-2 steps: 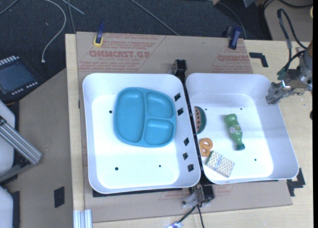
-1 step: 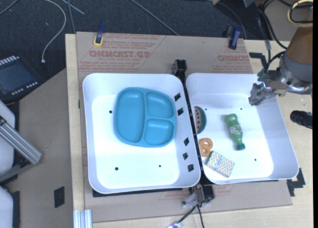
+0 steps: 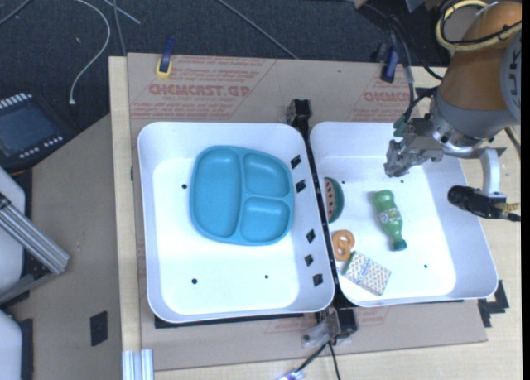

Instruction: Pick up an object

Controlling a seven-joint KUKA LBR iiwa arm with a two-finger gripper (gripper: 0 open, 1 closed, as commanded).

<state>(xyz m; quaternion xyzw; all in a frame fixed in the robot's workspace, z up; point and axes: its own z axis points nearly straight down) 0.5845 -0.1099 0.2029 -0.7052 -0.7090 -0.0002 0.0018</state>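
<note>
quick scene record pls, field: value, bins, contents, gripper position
left bin: blue three-compartment plastic plate
right bin: green toy bottle, watermelon slice toy at the left wall, orange pretzel-like ring, small patterned packet
gripper: over right bin's upper area, above and right of the bottle
held: nothing seen at the gripper

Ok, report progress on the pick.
Nothing looks done: the bottle, pretzel, packet and melon slice all lie in the right bin. In hand: the gripper hangs above that bin, up from the bottle. Left: descend, grasp, lift.
</note>
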